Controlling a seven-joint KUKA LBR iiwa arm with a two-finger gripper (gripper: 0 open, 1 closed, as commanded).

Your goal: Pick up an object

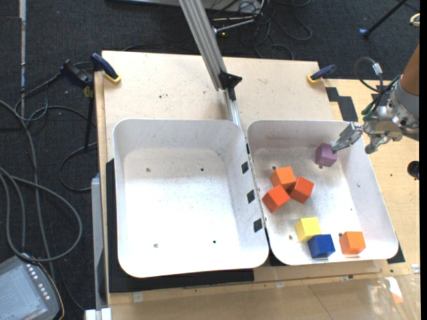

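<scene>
Blue cube (321, 245) sits lowest in frame, in right bin (373, 199), flanked by yellow cube (307, 228) and an orange cube (352, 242). Left bin (180, 199) fills centre-left — three orange blocks (288, 187) cluster mid-right bin. Tool (343, 141) at right edge, fingers clamped on purple cube (325, 155) — raised over bin's upper part.

Bins (180, 139) smooth white plastic; bench (173, 85) speckled wood.

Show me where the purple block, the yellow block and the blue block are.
purple block (325, 155), camera view, middle of its top face
yellow block (307, 228), camera view, centre of its top
blue block (321, 245), camera view, centre of its top
</scene>
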